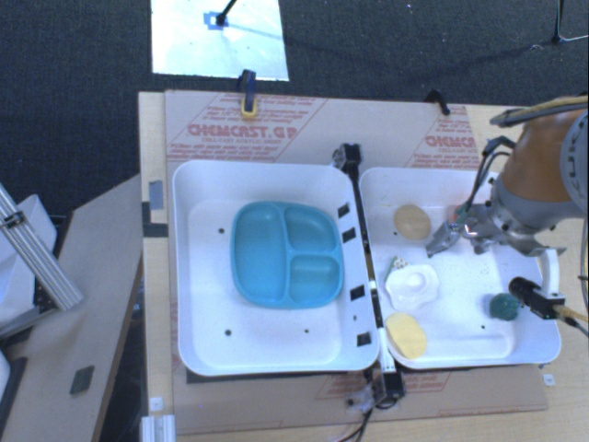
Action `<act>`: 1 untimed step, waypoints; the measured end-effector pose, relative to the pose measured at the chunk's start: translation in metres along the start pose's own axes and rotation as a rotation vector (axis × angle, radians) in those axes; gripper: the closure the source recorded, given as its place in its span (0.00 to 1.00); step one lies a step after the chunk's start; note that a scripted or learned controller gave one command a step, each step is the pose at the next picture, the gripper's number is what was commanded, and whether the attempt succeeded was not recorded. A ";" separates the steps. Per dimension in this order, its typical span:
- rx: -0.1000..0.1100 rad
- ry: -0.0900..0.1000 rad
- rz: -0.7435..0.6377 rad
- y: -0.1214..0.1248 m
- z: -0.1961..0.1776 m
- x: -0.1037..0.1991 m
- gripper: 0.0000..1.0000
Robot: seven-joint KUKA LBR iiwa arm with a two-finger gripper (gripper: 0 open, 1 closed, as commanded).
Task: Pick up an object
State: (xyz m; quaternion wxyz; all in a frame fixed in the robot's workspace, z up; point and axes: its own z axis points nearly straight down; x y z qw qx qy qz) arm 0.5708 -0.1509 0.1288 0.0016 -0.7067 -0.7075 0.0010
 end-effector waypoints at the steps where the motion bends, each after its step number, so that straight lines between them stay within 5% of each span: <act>1: -0.001 0.000 0.001 0.000 0.047 0.001 0.00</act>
